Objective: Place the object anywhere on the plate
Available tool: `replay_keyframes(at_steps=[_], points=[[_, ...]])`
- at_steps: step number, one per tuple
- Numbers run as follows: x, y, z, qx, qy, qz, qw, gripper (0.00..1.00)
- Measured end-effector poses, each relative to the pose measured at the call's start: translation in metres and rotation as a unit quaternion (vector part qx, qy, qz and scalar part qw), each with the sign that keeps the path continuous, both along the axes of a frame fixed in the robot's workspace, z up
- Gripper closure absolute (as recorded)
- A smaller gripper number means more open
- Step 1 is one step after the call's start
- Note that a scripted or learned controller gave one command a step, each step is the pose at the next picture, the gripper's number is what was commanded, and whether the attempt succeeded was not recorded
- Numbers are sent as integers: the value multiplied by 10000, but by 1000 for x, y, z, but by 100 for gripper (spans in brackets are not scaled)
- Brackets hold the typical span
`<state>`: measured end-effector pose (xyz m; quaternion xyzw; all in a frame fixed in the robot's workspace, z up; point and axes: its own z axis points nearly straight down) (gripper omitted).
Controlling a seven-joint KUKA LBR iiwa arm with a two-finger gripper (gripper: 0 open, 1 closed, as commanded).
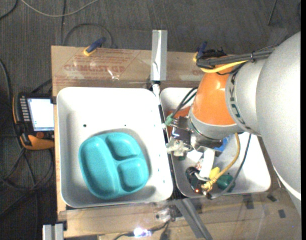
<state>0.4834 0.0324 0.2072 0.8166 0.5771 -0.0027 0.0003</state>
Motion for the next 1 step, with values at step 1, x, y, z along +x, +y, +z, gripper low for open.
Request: replay_keyframes(at_steps=[1], points=[[30, 45, 76, -3, -10, -296, 9996, 100]])
